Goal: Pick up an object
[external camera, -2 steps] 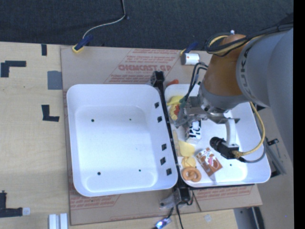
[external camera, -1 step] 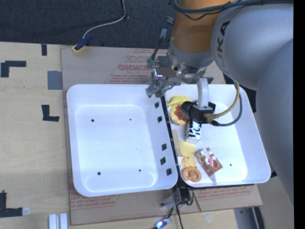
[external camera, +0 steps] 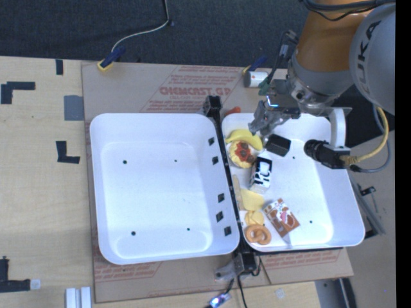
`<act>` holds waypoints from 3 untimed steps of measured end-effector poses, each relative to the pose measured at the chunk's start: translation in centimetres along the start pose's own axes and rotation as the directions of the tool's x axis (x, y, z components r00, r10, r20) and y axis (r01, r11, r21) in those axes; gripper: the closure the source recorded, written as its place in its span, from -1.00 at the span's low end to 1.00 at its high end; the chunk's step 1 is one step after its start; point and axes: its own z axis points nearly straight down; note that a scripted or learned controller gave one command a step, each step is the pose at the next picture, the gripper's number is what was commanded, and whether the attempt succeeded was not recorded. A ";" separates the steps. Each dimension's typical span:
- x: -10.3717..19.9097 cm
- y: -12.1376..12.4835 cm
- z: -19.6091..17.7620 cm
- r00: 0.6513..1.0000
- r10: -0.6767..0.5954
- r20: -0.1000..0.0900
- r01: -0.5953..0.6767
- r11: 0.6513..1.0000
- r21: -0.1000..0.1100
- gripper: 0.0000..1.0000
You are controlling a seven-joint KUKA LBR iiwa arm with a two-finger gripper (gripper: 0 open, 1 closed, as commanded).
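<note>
White plastic makes up both bins; the left bin [external camera: 154,185] lies bare of objects, and everything to be picked sits in the right bin [external camera: 321,204], crowded against the dividing wall between the two. Taking that wall as the landmark and moving rightward from it: a yellow banana-like piece [external camera: 241,136] and a round item with a red centre [external camera: 243,153] lie touching it at its upper part, a yellow wedge [external camera: 252,199] and a pretzel-like ring [external camera: 259,235] lower down. Just right of those come a black-and-white packet [external camera: 261,172] and a red-brown wrapper [external camera: 282,216]. The gripper [external camera: 268,122] hangs above the banana-like piece, slightly to its right; a black block [external camera: 277,145] sits just below it. Whether the fingers are apart or together cannot be told. I judge the nearest target lies down and left of the gripper, toward the wall.
</note>
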 end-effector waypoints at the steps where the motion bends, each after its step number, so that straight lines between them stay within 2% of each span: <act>1: 7.9 2.9 10.7 1.000 -0.013 -0.003 0.013 1.000 0.012 1.00; 2: 11.0 8.2 1.1 1.000 -0.012 -0.004 0.012 1.000 -0.010 1.00; 3: 20.1 9.3 -10.2 1.000 -0.017 -0.007 0.017 1.000 -0.011 1.00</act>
